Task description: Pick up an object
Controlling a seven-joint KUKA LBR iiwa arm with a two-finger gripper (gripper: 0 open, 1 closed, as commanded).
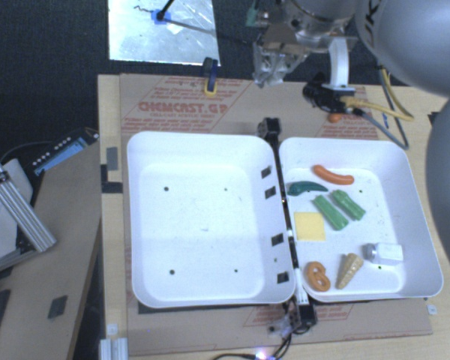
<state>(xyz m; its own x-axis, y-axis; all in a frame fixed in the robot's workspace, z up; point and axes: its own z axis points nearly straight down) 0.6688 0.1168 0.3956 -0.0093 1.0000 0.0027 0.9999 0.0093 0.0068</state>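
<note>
Jaws: the gripper (271, 72) hangs high over the table's far edge, beyond both bins; I cannot tell its state, and nothing shows in its grasp.
Target direction: every candidate object lies toward the near side and slightly right of the jaws, inside the right bin (414, 201).
Nearest object: an orange sausage (334, 175), long axis running roughly left to right.
Further out: dark green pepper (307, 189), two green sticks (337, 209), yellow square (310, 226), pretzel (317, 276), cone (349, 269).
Left bin (202, 216): holds no object.

Single fixed overhead view, slanted down; both white bins (202, 145) framed whole, gripper (270, 70) seen beyond their far rims.
</note>
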